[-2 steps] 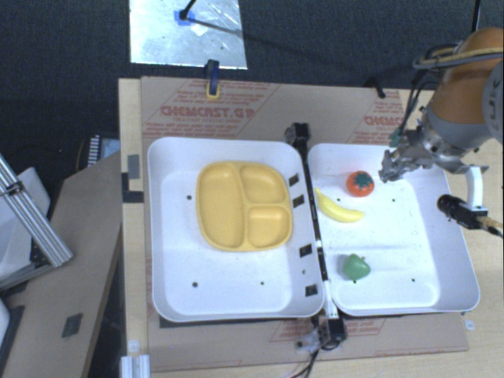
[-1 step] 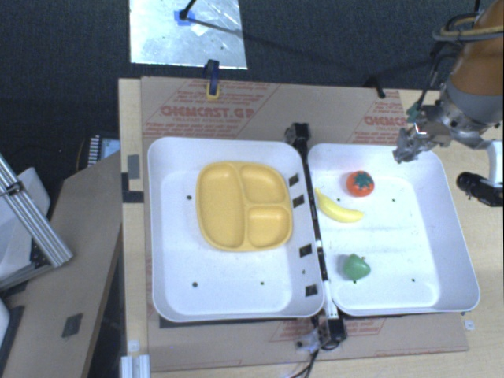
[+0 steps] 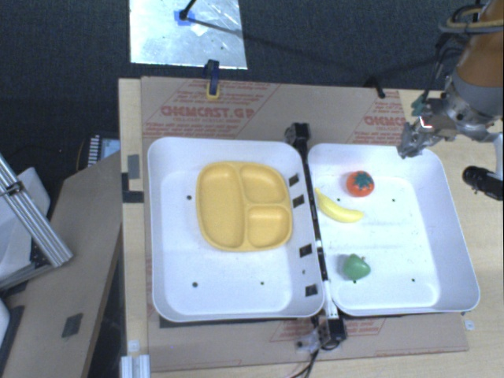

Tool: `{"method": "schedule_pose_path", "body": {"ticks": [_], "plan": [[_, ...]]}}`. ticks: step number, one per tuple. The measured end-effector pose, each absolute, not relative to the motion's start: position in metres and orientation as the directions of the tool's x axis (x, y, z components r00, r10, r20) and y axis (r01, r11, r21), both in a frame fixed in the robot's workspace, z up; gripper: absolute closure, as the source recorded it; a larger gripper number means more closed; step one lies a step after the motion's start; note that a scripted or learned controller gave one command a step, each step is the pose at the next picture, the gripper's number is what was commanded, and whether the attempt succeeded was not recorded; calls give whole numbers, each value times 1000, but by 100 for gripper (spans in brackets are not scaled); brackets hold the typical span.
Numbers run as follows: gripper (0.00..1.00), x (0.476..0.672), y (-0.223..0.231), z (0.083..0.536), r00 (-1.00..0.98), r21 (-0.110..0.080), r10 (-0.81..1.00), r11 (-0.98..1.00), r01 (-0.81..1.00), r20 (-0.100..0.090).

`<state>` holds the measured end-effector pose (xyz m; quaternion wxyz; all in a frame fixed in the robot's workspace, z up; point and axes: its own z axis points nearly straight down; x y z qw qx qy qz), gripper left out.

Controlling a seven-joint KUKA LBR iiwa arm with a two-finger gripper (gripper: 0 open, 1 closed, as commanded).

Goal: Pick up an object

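The end effector (image 3: 411, 145) hung above the right shallow white bin's (image 3: 453, 211) far rim; whether its grip was apart or together, I cannot tell.

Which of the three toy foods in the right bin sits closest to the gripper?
The red tomato, at the bin's far side, just below-left of the gripper. The yellow banana lies further left; the green pepper sits at the near side.

Two white bins side by side: the left bin (image 3: 169, 290) holds a yellow divided plate (image 3: 242, 205); the right bin (image 3: 449, 242) holds a tomato (image 3: 360, 183), a banana (image 3: 339, 209) and a green pepper (image 3: 355, 267). The gripper (image 3: 411, 142) hangs at the right bin's upper rim, upper right of frame, apart from all three items.
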<state>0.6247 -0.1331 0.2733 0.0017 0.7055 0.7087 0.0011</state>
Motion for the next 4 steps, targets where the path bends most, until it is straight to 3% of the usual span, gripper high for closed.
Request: {"method": "schedule_pose_path", "body": {"ticks": [2,4], "plan": [[100,623,-41,263,-8,2,1000,8,1000,1],[100,608,62,241,-9,0,1000,9,1000,2]]}}
